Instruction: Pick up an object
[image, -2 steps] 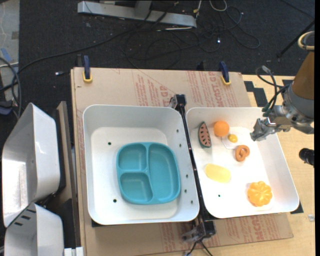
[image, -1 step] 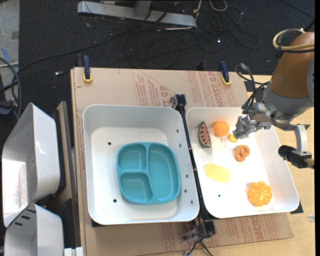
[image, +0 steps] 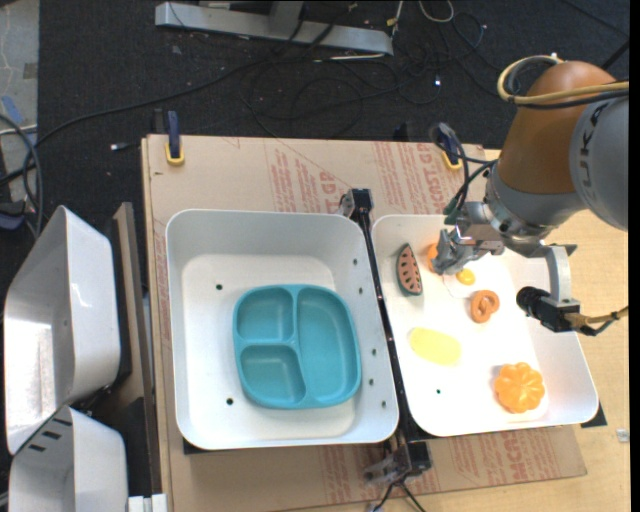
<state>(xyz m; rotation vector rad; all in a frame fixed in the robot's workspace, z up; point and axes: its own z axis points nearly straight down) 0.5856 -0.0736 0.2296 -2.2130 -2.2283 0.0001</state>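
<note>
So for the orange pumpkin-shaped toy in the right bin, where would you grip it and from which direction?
Judging from this view, come straight down on the pumpkin toy and close across its rounded body, fingers seated in opposite grooves between the lobes. It sits alone near the front right corner of the right bin, so align the fingers parallel to that wall, keeping clear of the rim.

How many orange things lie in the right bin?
3: an orange pumpkin near the front right corner, an orange ring mid-bin, and an orange piece partly hidden under the gripper. More may be hidden.
</note>
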